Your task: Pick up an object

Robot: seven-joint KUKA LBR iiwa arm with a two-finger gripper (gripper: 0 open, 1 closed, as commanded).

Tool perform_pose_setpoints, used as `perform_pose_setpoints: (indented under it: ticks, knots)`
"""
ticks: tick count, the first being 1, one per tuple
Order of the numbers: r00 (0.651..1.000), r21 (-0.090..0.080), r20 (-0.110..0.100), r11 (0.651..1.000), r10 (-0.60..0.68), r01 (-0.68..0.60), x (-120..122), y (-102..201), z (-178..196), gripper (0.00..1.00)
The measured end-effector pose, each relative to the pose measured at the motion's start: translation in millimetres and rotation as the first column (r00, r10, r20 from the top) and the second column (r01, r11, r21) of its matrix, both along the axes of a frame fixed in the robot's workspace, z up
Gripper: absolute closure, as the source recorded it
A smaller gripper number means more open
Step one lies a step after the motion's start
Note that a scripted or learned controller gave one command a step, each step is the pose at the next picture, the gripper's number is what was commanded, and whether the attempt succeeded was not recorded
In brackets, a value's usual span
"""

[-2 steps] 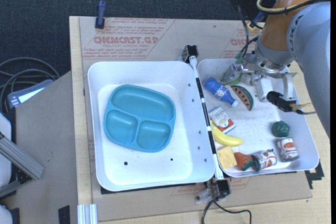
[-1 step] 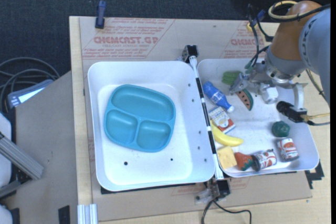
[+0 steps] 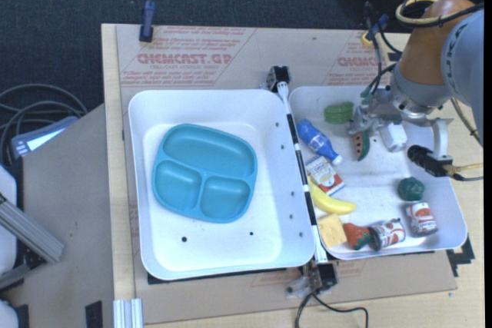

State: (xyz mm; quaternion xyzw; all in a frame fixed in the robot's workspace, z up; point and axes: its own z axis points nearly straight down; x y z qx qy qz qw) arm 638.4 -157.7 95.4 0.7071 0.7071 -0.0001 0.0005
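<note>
My gripper [image 3: 377, 128] hangs low over the back part of the right bin [image 3: 442, 242], under the grey wrist and orange band. A watermelon slice toy [image 3: 361, 145] lies right at its left side, touching or just under it. Behind that lies a green item [image 3: 337, 113]. A blue bottle [image 3: 317, 139] lies to the left, by the bin's wall. Nothing shows clearly held in the gripper.
The right bin also holds a small red-and-white carton [image 3: 327, 177], a banana [image 3: 333, 204], a yellow block [image 3: 330, 230], an orange-red piece [image 3: 355, 235], two cans [image 3: 390, 233] [image 3: 421, 217] and a dark green ball [image 3: 411, 187]. A blue divided plate [image 3: 205, 173] lies in the left bin [image 3: 146, 127].
</note>
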Motion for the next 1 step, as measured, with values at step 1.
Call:
perform_pose_setpoints:
  ticks: [1]
  knots:
    - [1.0, 0.001, 0.002, 1.0, 0.002, -0.002, -6.9, 84.8, 90.2, 1.0]
